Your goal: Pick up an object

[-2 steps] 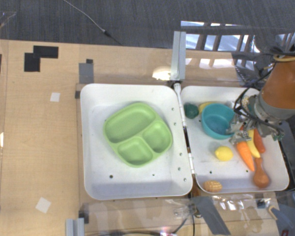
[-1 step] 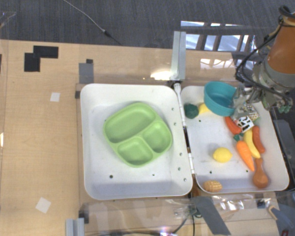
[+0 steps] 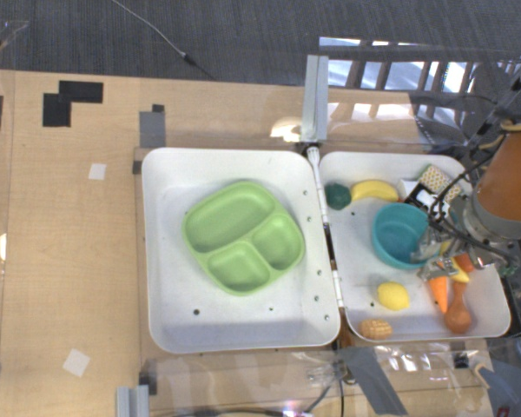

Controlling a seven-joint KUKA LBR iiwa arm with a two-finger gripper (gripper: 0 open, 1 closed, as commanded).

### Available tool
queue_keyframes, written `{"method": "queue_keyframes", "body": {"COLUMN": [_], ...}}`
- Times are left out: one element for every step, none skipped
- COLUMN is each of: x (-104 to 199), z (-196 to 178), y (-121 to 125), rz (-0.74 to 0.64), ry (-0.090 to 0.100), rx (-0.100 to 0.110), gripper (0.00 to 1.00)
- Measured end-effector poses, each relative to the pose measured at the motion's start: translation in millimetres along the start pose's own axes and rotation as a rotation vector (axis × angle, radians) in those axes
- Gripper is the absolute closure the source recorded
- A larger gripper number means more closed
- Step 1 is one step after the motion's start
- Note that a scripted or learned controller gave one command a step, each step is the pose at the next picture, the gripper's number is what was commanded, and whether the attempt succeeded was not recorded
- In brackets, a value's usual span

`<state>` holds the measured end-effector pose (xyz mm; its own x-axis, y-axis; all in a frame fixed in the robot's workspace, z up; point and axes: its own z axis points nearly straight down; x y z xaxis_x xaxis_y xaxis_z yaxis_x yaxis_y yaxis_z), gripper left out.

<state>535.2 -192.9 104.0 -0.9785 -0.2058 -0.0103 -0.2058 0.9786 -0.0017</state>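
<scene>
The right bin point(image 3: 358, 272) holds a teal bowl point(image 3: 398, 232), a yellow banana point(image 3: 374, 190), a dark green round piece point(image 3: 337, 196), a yellow lemon point(image 3: 393, 296), an orange carrot point(image 3: 440, 290), a brown piece point(image 3: 458, 320) and a small tan piece point(image 3: 376, 328) at the front rim. My gripper point(image 3: 442, 254) hangs low over the bin's right side, just right of the teal bowl and above the carrot. Its tips are lost among cables and toys.
The left bin point(image 3: 169, 320) carries a light green divided plate point(image 3: 243, 235). A checkered item point(image 3: 434, 179) lies at the right bin's back corner. A metal post point(image 3: 313, 94) rises behind the bins. The arm's orange band point(image 3: 510, 181) fills the right edge.
</scene>
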Motion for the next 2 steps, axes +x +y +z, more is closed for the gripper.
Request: {"method": "queue_keyframes", "body": {"x": [-36.0,-125.7], "z": [-113.8,-159.6], "y": [51.8,62.3], "rz": [0.053,0.124], "ry": [-0.003,0.004], "rx": [0.001,-0.002], "gripper": [1.00,1.00]}}
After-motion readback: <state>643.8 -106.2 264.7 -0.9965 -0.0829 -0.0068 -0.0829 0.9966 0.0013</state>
